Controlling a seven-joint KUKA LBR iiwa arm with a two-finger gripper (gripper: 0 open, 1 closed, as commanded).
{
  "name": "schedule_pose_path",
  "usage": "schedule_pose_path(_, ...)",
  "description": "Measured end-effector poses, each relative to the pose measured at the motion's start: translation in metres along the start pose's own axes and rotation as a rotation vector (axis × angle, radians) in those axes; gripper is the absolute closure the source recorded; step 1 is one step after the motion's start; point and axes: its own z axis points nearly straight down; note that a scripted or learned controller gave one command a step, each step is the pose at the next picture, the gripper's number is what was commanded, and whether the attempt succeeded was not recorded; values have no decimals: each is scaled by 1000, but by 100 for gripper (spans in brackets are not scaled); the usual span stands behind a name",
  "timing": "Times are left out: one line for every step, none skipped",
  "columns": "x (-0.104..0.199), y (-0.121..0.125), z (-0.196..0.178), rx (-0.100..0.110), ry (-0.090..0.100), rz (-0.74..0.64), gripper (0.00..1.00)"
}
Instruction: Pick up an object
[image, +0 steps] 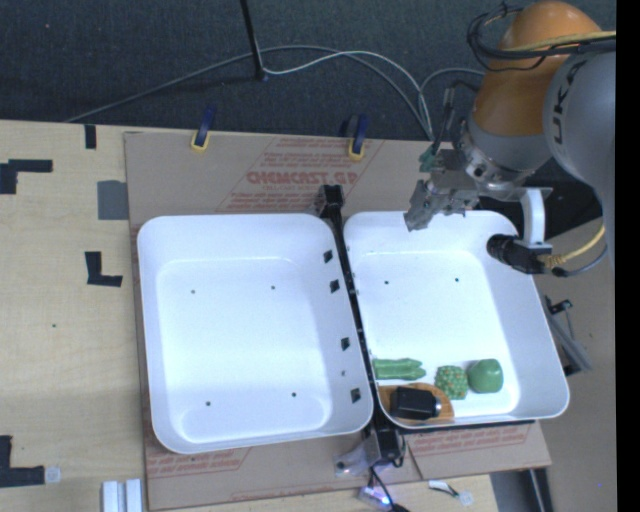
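Four items (430, 385) clustered at right bin (520, 300) near edge; end effector (420, 217) far off at back rim, state untellable. Risk: crowding, wall block grasp.

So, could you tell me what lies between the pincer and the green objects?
Bare white floor of the right bin, in the camera view, between the pincer and the green objects.

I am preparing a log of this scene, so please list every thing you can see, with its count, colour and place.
bins: two, white, side by side on the bench
long toy: one, green, near corner of right bin
bumpy ball: one, green, beside it
smooth round toy: one, green, right of the ball
black object: one, on an orange piece, near edge
clamps: two, blue and yellow, far cardboard edge
gripper: one, grey, over right bin's far edge
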Motion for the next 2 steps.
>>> schedule_pose_path(57,1,-1,0,0,-1,100)
schedule_pose_path(108,0,-1,0,0,0,100)
